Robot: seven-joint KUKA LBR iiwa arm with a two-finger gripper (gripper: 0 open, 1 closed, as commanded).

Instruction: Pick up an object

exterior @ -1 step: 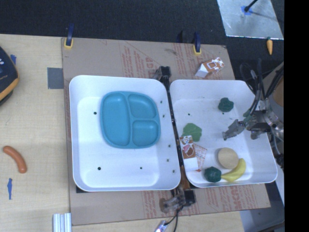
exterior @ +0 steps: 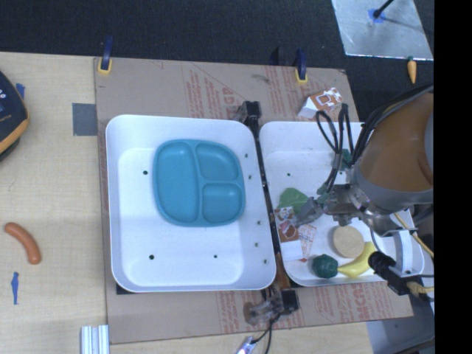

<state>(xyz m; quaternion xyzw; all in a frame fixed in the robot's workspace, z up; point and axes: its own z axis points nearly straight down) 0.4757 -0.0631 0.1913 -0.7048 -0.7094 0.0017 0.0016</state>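
My gripper (exterior: 310, 211) hangs low in the right bin (exterior: 295, 153), near the bin's middle. Just to its upper left lies a light green leaf-shaped piece (exterior: 292, 197), very close to the tip. A red and white packet (exterior: 286, 227) lies below the leaf by the bin's left wall. A tan round disc (exterior: 346, 240), a yellow banana (exterior: 355, 262) and a dark green round lump (exterior: 324, 265) sit along the front of the bin. The arm's wrist hides part of the bin's right side.
The left bin (exterior: 118, 198) holds a blue divided plate (exterior: 198, 181). A brown sausage (exterior: 23, 242) lies on the bench at far left. An orange and white packet (exterior: 322, 102) rests behind the right bin. Black cables (exterior: 332, 135) loop over its back.
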